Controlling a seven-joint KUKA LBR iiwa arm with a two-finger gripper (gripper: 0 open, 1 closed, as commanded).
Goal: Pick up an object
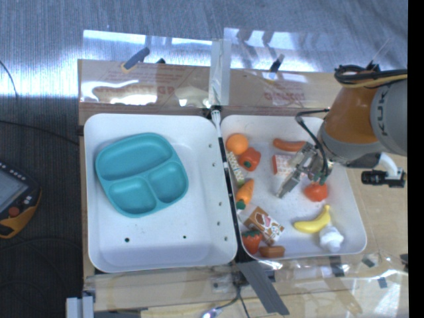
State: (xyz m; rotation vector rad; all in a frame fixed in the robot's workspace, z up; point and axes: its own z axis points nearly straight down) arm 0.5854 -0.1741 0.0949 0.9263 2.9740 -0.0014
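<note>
Down at the bottom of the frame, the near edge of the right bin point(351, 240) holds a small crowd: a red tomato-like piece point(251, 242) and a brown sausage point(271, 251) against the near wall, and a brown printed packet point(264, 223) lying tilted just above them. To their right a yellow banana point(313, 222) curves beside a white lump point(331, 238) in the lower right corner.

Farther up, an orange carrot point(244, 191) lies by the divider between the bins. At mid-bin the claw point(291, 181) hangs over the white floor, its metal fingers point(286, 187) spread apart with nothing between them. A red tomato point(316, 191), round and glossy, sits just right of the fingertips; a red-and-white carton point(283, 164) lies just up and left of them.

Beyond, a red pepper point(250, 159) touches an orange ball point(236, 142) near the divider, and an orange-red sausage point(290, 145) lies toward the far wall. The grey arm with its orange band point(354, 114) enters from the right.

The left bin point(112, 244) carries a teal three-compartment tray point(141, 173), set in its upper half. The tabletop point(152, 85) shows brown behind both bins.
</note>
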